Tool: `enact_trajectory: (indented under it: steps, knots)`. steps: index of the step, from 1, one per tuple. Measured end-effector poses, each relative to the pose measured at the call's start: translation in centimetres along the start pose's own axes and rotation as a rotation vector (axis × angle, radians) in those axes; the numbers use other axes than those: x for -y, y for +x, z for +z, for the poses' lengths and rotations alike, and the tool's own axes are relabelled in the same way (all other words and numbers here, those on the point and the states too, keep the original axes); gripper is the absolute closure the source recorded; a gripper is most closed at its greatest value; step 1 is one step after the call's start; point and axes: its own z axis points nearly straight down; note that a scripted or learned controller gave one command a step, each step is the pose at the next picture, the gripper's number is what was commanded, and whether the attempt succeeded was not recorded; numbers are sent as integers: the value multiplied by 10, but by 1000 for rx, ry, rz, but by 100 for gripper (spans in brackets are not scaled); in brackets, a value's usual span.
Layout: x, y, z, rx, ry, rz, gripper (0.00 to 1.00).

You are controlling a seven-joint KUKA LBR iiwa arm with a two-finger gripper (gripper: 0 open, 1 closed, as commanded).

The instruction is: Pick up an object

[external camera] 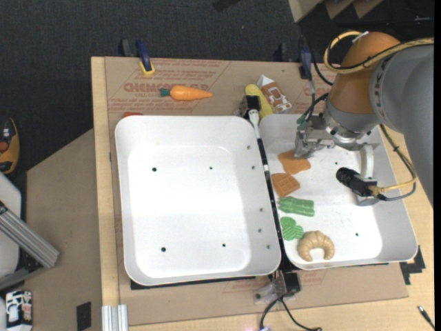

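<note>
Hovering tool (304,150) over flat orange slice (295,164).

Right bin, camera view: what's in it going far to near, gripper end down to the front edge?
gripper → orange flat piece → tan wedge piece → green ridged piece → round green piece → croissant.

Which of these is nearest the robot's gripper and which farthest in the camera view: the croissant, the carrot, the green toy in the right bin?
From the gripper, over the right bin's back part:
1. Green toy, mid right bin.
2. Croissant, right bin's front edge.
3. Carrot, on the board behind the left bin.
</note>
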Motion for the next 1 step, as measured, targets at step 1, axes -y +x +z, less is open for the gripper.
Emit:
enact_trajectory:
  steps: [1]
  knots:
    - [0, 0, 1, 0, 1, 0, 0]
